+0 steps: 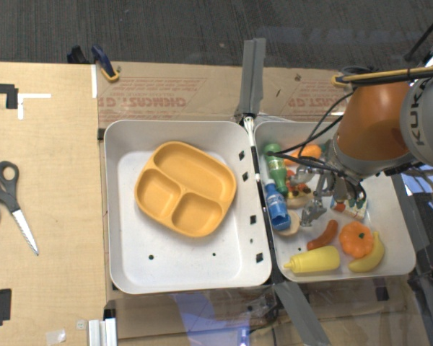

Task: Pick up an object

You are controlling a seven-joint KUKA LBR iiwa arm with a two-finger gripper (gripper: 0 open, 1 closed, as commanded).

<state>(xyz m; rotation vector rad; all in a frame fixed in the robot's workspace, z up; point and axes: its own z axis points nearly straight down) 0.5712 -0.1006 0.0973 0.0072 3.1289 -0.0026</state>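
The tool (323, 206) is positioned low in the right bin (398, 225), right of centre of the frame, above the sausage (323, 235). Its state cannot be determined. The approach step is apparently under way; descent and closure are required next.

The left bin (123, 215) contains a yellow three-compartment tray (185, 188). The arm (375, 125) reaches over the right bin (397, 254), with the gripper (323, 202) low among toy foods: a blue bottle (276, 204), a green bottle (276, 166), a sausage (323, 235), an orange (356, 240), a banana (369, 256) and a yellow squeeze bottle (314, 261). Scissors (11, 202) lie on the bench (43, 265).
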